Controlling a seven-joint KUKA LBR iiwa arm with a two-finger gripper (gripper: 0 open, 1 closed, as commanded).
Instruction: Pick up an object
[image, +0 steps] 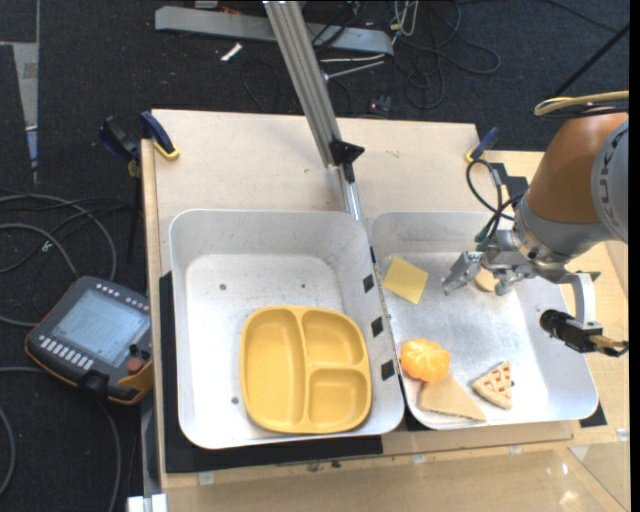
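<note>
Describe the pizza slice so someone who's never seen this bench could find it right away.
Look in the right-hand white bin, at its near right corner. The pizza slice lies there, a small pale triangle with red dots on top. The tan wedge beside it is plain, and the orange is round.

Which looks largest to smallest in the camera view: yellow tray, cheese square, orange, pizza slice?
1. yellow tray, clearly largest.
2. orange.
3. cheese square and pizza slice look alike; the orange is barely bigger, so that order is unsure.
</note>
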